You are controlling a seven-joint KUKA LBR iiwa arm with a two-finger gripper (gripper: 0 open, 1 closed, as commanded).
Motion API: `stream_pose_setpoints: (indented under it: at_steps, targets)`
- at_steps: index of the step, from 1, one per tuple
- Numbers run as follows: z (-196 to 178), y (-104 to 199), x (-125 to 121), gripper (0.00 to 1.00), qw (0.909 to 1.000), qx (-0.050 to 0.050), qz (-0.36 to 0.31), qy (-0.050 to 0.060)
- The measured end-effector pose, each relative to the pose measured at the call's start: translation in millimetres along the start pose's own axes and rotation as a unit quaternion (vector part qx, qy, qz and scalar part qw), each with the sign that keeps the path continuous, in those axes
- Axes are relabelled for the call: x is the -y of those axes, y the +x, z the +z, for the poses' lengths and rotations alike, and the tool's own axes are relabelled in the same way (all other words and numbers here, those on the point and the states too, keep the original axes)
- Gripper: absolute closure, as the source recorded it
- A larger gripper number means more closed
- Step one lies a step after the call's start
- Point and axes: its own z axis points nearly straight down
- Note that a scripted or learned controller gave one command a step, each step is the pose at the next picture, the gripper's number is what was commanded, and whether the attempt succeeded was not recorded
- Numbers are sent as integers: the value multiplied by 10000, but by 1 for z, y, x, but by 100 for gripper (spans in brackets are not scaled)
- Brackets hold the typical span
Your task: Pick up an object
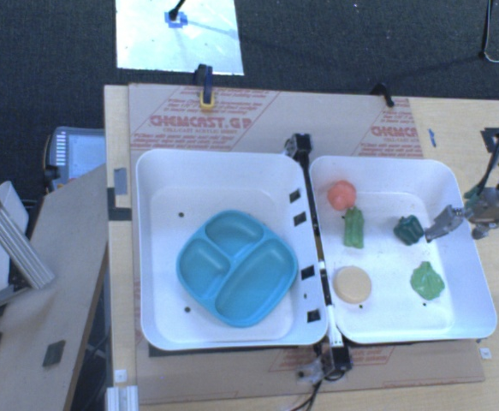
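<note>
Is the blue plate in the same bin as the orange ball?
No, the blue plate lies in the left bin, while the orange ball sits in the right bin.

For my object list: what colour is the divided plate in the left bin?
Light blue; the divided plate shows clearly in the camera view.

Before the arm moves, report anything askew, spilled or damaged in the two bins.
Only the blue three-compartment plastic plate stands out: it lies turned at an angle to the walls of the left white bin. The small food-like pieces in the right white bin lie loosely apart, none visibly spilled or broken.
</note>
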Motion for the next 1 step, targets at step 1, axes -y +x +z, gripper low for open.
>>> stream_pose_setpoints:
  at_steps: [1]
  targets:
    - [-4, 0, -2, 0, 10000, 10, -12, -43]
